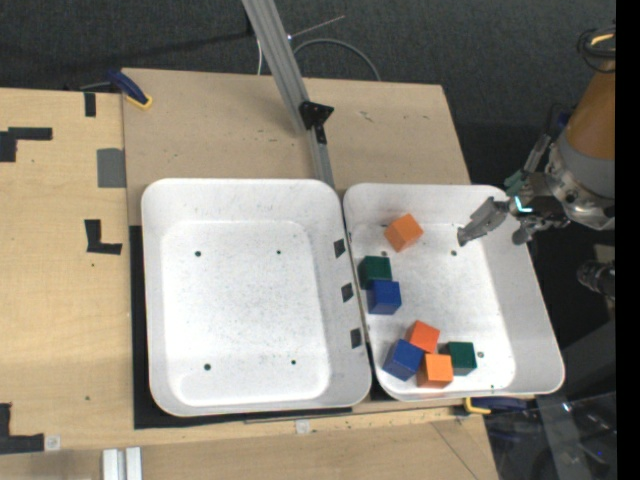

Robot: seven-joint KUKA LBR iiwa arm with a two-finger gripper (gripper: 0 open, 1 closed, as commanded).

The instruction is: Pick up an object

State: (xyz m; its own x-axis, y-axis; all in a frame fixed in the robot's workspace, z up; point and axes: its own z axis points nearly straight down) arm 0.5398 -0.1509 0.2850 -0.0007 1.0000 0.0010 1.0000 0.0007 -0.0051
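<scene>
The right bin (500, 298) holds three orange, two blue and two green blocks; the gripper (498, 224) hangs spread wide, holding nothing.

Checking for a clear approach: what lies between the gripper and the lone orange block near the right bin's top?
Only bare white floor of the right bin lies between the gripper and orange block, seen from the overhead camera.

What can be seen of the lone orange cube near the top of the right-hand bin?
The orange cube is a small block of plain, matte orange, with no markings visible. It sits flat on the floor of the right bin, turned at an angle to the bin walls, in the bin's upper left part. Nothing touches it: the green cube lies just below it with a gap, and the gripper hangs off to its right, apart from it.
</scene>
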